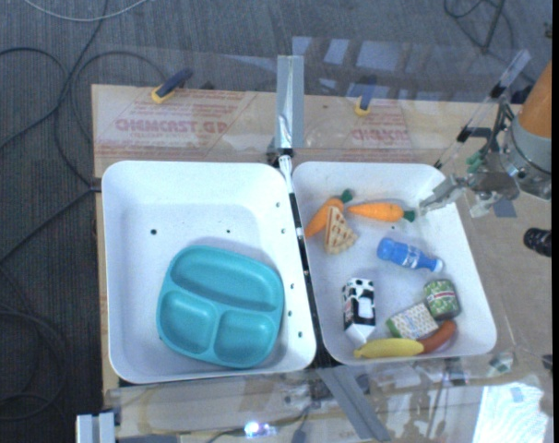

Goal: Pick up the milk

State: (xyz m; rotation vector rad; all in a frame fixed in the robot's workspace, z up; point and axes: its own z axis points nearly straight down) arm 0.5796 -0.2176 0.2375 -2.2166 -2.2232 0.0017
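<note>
I see the milk carton (pixel 358 304) lying in the right bin (pixel 478 275), front-centre, between the blue bottle (pixel 409 255) and the banana (pixel 389 348). My end effector (pixel 443 195) hovers over the bin's far right corner; grip state unclear.

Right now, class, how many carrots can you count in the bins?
2, both in the right bin, near its far edge: one carrot lies flat below the hand; the other carrot leans beside the waffle slice. None seems hidden.
</note>
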